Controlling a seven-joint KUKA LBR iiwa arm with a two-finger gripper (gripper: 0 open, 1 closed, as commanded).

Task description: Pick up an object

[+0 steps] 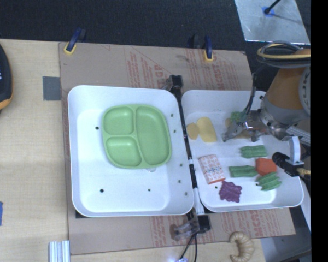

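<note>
Left bin (82, 146): only a green divided plate (136, 135), untouched. Right bin (208, 203): the pickable things — yellow pieces (202, 130), a patterned card (211, 168), a purple cluster (230, 191), green pods (253, 152), an orange-red piece (266, 165). Crowded along the right, so likely to nudge a neighbour or close on nothing. Hand (241, 129) low near the bin's upper middle, arm (287, 94) reaching in from the right, wrist tilted down-left. Finger spread: cannot tell. Nothing visibly held.

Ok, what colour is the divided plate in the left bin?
Light green; the divided plate shows clearly in the camera view.
</note>
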